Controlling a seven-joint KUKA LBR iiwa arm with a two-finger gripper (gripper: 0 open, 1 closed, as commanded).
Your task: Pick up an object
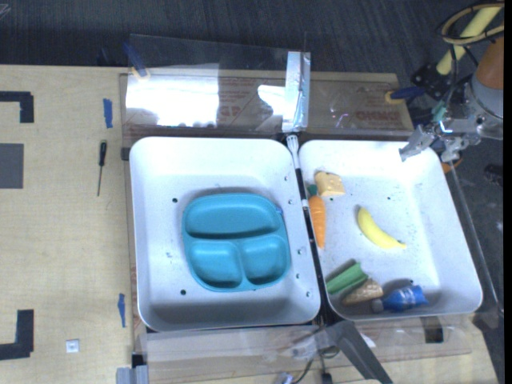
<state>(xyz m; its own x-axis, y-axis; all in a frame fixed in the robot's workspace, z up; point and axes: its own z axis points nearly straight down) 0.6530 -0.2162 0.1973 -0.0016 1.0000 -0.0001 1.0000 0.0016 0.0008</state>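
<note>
Well apart: banana (380,230) mid right bin, pincer (428,141) at far corner.

Bench (56,238) with two white bins (152,214)

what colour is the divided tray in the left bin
Light blue; the divided tray shows in the camera view.

The arm (488,78) reaches in at upper right (wrist low), gripper (428,141) hanging downward.
</note>
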